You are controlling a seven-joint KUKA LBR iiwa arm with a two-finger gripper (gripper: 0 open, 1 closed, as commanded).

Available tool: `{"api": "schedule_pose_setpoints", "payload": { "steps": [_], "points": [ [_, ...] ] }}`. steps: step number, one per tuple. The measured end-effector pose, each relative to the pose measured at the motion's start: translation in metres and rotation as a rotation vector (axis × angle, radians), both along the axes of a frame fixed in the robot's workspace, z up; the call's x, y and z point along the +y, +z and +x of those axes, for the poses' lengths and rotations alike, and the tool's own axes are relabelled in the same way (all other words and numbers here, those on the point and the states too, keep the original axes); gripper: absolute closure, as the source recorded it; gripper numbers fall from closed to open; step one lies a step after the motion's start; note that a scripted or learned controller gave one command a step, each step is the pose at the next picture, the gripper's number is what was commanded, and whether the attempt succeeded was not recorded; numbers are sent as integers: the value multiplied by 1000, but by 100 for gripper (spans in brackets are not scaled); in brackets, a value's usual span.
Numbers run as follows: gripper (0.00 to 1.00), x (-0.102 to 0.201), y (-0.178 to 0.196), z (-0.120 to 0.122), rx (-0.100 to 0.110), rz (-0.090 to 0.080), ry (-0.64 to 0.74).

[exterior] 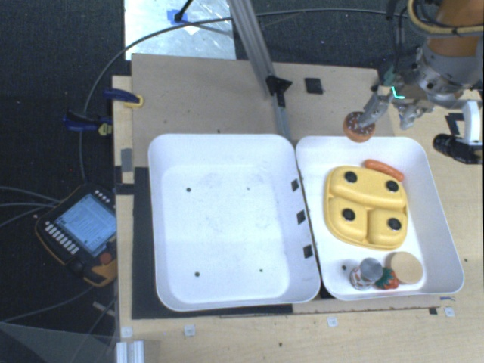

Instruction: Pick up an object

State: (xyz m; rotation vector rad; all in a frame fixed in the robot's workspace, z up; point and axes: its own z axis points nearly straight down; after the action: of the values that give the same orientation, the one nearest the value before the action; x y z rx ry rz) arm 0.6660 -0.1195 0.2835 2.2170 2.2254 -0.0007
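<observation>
**Donut at the fingertips, above the right bin's far rim**

Donut (359, 125), small and round with a brown-pink top, sits at the lower end of the gripper (368, 119), just over the far edge of the right bin (442, 225). It appears to be pinched between the fingers, which look nearly closed on it, though the contact itself is too small to see clearly; I judge it as held, not merely touched. The thing lies at the gripper's tip, down and toward the view's left from the wrist, so any coming move carries it with the arm.

Below it in the right bin lie a yellow four-dimpled tray (367, 206), an orange sausage-like piece (383, 169) against the tray's far side, a small metallic can (367, 271) and a tan disc (406, 267) near the near wall. The left bin (162, 225) stands just beside.

The arm (446, 21) reaches in from the right, orange band high, wrist tilted so the fingers slant down-left.
</observation>
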Motion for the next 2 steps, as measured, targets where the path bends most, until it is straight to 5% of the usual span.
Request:
{"api": "schedule_pose_setpoints", "payload": {
  "steps": [1,2],
  "points": [
    [0,0,1,0,-2,0,0],
    [0,1,-61,-2,2,0,-2]
  ]
}}
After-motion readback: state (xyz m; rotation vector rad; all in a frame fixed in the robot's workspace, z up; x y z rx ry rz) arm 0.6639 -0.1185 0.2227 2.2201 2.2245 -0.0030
